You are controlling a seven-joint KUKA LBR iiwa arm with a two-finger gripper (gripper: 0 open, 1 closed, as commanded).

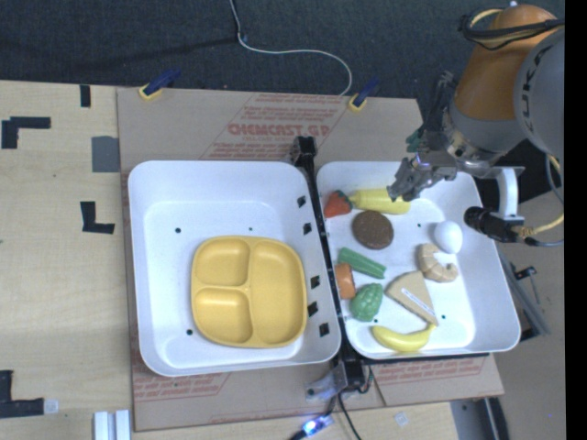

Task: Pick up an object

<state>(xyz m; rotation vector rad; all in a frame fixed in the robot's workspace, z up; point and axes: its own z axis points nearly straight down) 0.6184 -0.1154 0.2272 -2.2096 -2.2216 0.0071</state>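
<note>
You have even, fairly bright overhead light, with no hard glare. The two white bins (147, 200) read clean but slightly washed, and the yellow tray (248, 291) casts only a faint, soft shadow. The dark floor (110, 16) at the far side is dim and grainy. Focus is soft overall, and the arm (514, 71) at the right looks slightly blurred. Straight edges show no obvious bending.

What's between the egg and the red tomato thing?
In the camera view, the brown round cookie sits between the egg and the tomato. The corn lies just above that line.
</note>
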